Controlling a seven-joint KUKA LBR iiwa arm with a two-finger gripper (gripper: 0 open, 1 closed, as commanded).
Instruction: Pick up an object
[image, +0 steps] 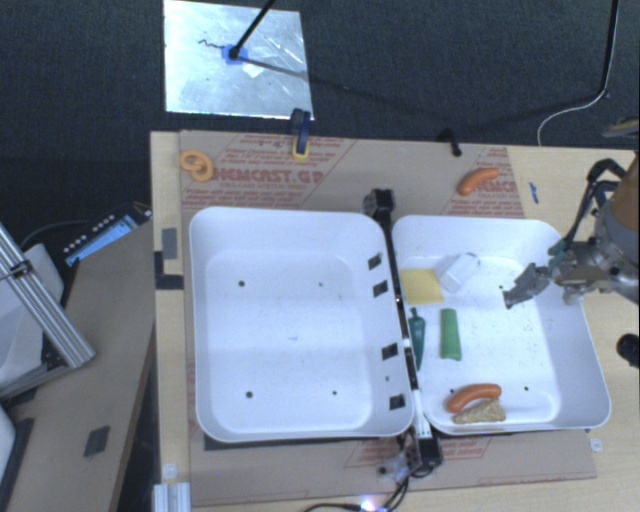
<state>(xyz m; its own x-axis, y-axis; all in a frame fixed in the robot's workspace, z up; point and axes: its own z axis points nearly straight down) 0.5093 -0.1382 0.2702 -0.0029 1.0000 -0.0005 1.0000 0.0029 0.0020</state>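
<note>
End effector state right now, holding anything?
End effector: above the right bin, near its right side; open or closed cannot be told from this view, and nothing is seen held.

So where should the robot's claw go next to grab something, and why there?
Probably a short move left and down, toward the white crumpled object. The gripper hangs over the right-hand white bin with nothing between its fingers, and that object lies nearest, just to its left beside the yellow square sponge. The green stick and orange sausage lie farther off.
</note>
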